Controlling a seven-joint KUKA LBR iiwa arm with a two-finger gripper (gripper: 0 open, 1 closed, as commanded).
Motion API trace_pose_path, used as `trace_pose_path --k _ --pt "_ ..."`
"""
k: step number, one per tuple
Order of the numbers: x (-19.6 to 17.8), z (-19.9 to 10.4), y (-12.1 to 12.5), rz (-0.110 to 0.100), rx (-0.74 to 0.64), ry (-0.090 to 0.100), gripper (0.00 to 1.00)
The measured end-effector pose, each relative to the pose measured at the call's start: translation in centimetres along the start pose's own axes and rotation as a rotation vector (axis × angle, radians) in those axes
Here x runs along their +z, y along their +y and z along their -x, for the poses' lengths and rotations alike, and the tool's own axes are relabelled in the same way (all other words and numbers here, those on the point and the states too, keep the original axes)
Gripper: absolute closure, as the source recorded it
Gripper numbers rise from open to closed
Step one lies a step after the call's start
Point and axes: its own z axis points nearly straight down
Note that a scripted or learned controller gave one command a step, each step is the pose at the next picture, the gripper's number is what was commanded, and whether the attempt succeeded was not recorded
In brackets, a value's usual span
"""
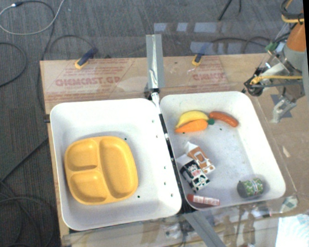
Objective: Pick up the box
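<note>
Two white bins (57,115) sit side by side; one box (198,167) lies on a diagonal axis, upper-left to lower-right, while whether the gripper (282,109) is closed can't be told.

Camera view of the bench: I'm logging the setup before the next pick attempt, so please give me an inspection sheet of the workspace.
Surface: two white bins side by side, left bin and right bin, on a brown board.
Job's things: box lies in the right bin near its left wall, untouched.
Clutter: yellow divided plate in the left bin; banana, carrot, sausage, small red packet and grey-green lump in the right bin.
Grippers: gripper hangs past the right bin's right rim, away from the box; jaws unclear.
Cables: several on the carpet at left and top.
Surroundings: grey carpet, clamps on the board.
</note>
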Motion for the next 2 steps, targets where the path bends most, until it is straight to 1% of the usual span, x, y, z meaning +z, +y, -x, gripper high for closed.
trace_pose_path --k 1,2 --pt "15.7 5.9 -3.7 -0.024 -0.189 0.018 0.00" --pt "14.6 1.0 -10.6 -0.005 -0.274 0.000 0.00"
